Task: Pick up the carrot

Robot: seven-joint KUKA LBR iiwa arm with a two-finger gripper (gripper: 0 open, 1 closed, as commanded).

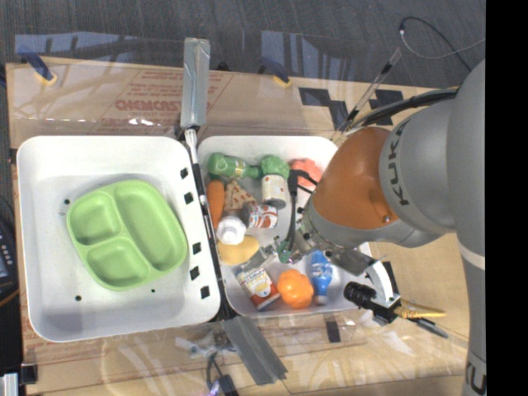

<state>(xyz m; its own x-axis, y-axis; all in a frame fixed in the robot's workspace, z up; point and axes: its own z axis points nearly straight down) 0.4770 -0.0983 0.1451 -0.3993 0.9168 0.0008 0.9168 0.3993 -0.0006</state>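
Looking down, you see these, each placed against the carrot:

Arm (429, 172): your grey arm with its orange band comes in from the right, well right of the carrot, its bulk hanging over the right half of the carrot's bin.

Left bin (41, 221): just left of the carrot, across the shared wall between the two bins.

Right bin (247, 145): this one holds the carrot, along its left side.

Green plate (125, 233): a three-part plate well left of the carrot, lying in the left bin.

Gripper (299, 242): right of the carrot and a little nearer you, low among the clutter; you cannot tell how far it is open, nor whether it grips anything.

Carrot (215, 202): lying lengthwise against the left wall of its bin, apart from the gripper.

Orange ball (294, 289): right of the carrot and nearer the front wall.

White bottle (233, 228): touching the carrot's near end, on its right.
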